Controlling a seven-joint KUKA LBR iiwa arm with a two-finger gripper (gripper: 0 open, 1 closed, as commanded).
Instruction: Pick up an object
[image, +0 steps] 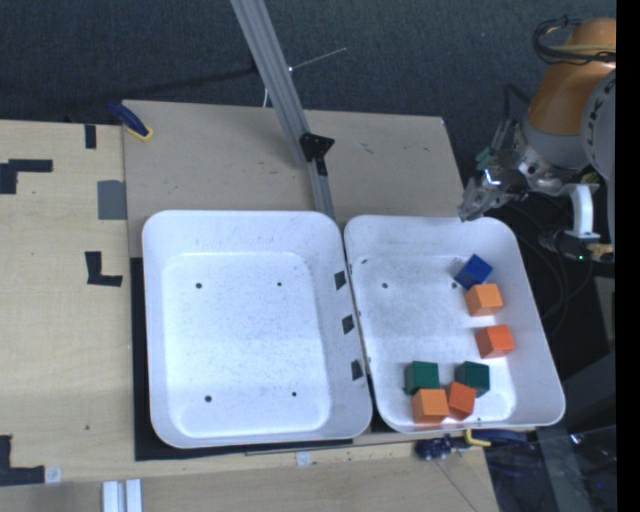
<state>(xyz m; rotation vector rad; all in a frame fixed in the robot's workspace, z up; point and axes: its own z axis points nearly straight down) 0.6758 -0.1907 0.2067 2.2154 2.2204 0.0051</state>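
The right bin (400, 300) holds several small blocks. A blue block (474, 269) lies near its far right side, with an orange block (485, 298) just in front of it and another orange block (495, 341) closer still. Near the front edge sit two green blocks (422, 376) (472, 376) and two orange blocks (431, 404) (461, 399) in a cluster. My gripper (474, 205) hangs beyond the bin's far right corner, above the bench edge, apart from every block. Nothing shows between its tips.
The left bin (240, 320) lies beside the right one. A grey metal pole (285, 90) slants across the bench from the top toward the gap between the bins. A blue and yellow clamp (132, 121) sits at the bench's far left corner.
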